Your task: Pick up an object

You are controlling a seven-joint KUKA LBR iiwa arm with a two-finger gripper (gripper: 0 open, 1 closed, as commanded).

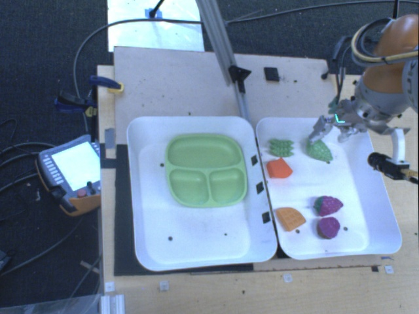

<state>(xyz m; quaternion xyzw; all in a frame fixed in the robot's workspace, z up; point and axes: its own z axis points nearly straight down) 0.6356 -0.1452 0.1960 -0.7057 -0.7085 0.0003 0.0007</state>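
Now my end effector point(322, 133) hovers at the green toy point(320, 151) in the right bin point(376, 201), upper middle; I cannot tell how it is set or whether it grips. I judge the toy light, bumpy, slightly soft, best pinched across its narrow sides.
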